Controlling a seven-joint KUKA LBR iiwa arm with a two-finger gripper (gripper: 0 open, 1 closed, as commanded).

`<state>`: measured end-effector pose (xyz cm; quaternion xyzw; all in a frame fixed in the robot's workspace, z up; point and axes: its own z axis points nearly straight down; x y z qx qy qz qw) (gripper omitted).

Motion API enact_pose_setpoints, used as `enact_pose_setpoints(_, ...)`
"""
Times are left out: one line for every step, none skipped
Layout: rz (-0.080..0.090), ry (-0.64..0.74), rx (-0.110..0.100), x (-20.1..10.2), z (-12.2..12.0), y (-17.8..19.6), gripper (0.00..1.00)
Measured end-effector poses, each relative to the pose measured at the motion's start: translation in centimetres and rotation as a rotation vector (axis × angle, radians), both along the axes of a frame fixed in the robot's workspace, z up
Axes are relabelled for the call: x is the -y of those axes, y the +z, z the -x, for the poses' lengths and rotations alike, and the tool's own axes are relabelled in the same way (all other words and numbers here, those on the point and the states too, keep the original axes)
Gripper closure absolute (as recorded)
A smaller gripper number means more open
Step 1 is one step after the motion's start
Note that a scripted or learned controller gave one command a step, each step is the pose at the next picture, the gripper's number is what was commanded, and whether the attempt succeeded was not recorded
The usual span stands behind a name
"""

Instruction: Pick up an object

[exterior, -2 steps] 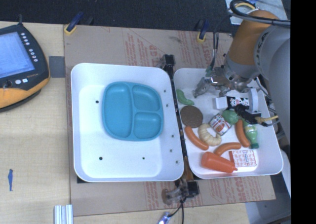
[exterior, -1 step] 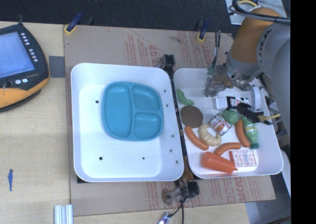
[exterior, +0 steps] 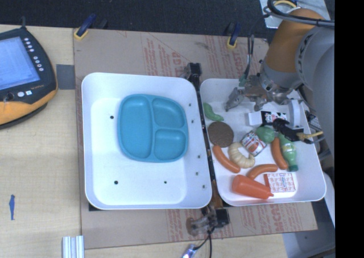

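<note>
Crowding the tool (exterior: 245, 99) — sausages (exterior: 226, 159), carrot (exterior: 250, 187).

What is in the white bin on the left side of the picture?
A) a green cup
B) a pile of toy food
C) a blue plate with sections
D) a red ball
C: the left bin holds a blue divided plate, while the toy food, such as the carrot, lies in the right bin.

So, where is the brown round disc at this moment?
The brown round disc lies in the right bin, near its left wall, just below the green piece and above the curved sausage.
</note>
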<state>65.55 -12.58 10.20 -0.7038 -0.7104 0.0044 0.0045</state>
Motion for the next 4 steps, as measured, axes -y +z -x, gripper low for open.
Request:
enact_pose_setpoints(0.001, -0.003, 0.006, -2.4, 0.0, -1.0, 0.0)
enact_pose_setpoints(0.001, -0.001, 0.004, -2.3, 0.0, 0.0, 1.0)
enact_pose_setpoints(0.001, -0.001, 0.004, -2.3, 0.0, 0.0, 0.0)
enact_pose_setpoints(0.002, 0.0, 0.004, -2.2, -0.1, 1.1, 1.0)
